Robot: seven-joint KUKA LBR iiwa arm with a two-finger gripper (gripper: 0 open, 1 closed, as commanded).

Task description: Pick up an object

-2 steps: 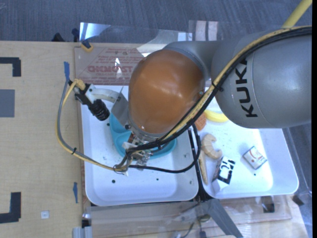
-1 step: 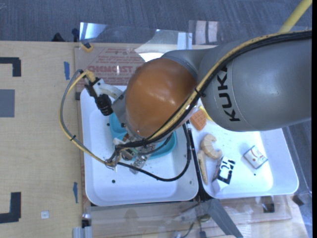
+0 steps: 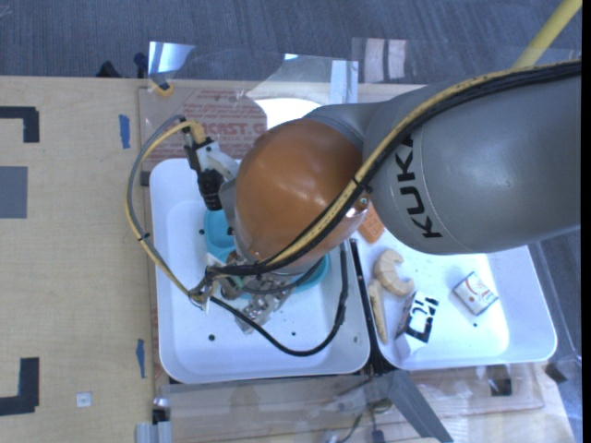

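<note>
Down in the left bin (image 3: 175, 340) sits my claw (image 3: 251, 305), low over the white floor beneath the arm's (image 3: 480, 155) orange band (image 3: 291, 192); from this angle I cannot tell whether it is spread or pressed together, as the wrist and a tangle of black and yellow cables (image 3: 138, 210) hide most of it. I see nothing I could call gripped. A blue object (image 3: 218, 233) lies in that same bin, just beside the wrist and partly hidden under it, with another blue edge showing on the wrist's far side. What it is exactly I cannot make out.

Over in the right bin (image 3: 531, 326), well apart from my claw, I see a pale curved piece (image 3: 395, 273) near the bin's left wall, a slim tan stick-like item (image 3: 378, 307) just beside it, a black-and-white item (image 3: 420, 319) near the middle, and a small white packet with red markings (image 3: 475, 293) further right. Both bins rest side by side on the worktop (image 3: 65, 247).
</note>
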